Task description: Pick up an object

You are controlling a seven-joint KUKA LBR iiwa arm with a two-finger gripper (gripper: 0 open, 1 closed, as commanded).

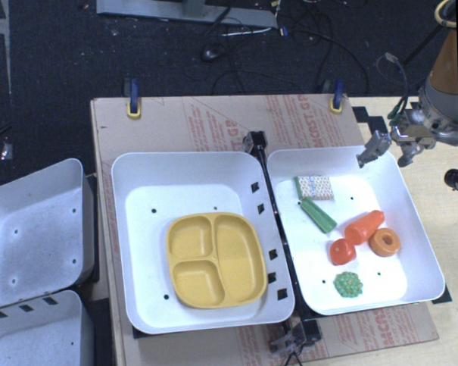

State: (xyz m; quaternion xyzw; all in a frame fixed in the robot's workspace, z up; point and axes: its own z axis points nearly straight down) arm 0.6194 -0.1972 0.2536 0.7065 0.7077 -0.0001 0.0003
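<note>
The tool (387, 150) hangs above the far right corner of the right bin (416, 208), its two fingers spread apart with nothing between them. The things it could take all lie lower in that bin, toward the near side: a patterned sponge block (315, 187) nearest the divider, a green stick-shaped piece (318, 215) just below it and lying at a slant, an orange-red carrot-like piece (364, 226) toward the middle, a small red tomato-like piece (342, 251) touching or almost touching the carrot's lower end, an orange ring (385, 242) just to the right of the carrot, and a green knobbly ball (348, 285) closest to the near wall.

The likely trouble is crowding. The carrot, tomato and ring sit so close that fingers coming down on one may nudge a neighbour or close on two at once. The rounded pieces look apt to roll or squirt out of a pinch. The green stick lies at an angle, so a poorly turned wrist could close along its length and slip off.

The bin floor is smooth white plastic with sloped walls. The left bin (140, 220) holds a yellow divided plate (216, 259). Both bins rest on a cardboard-covered table (188, 119), held by clamps at the far edge, with dark floor and cables beyond.
</note>
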